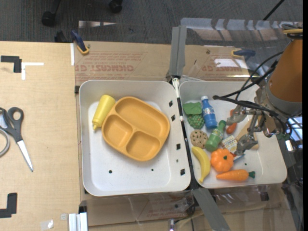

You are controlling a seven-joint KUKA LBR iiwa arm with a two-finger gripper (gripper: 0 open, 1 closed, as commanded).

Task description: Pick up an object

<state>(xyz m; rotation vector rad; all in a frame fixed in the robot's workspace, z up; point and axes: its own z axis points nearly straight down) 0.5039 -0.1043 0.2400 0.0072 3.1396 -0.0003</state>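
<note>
The pincer [246,131] hangs at the right of the frame over the right bin [274,174]; whether it is open or closed, I cannot tell. Below it lie a round orange pumpkin [222,160], a carrot [234,175] and a curved yellow banana [202,162].

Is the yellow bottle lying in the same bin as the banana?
No, the yellow bottle lies in the left bin beside the orange tray, while the banana lies in the right bin.
</note>
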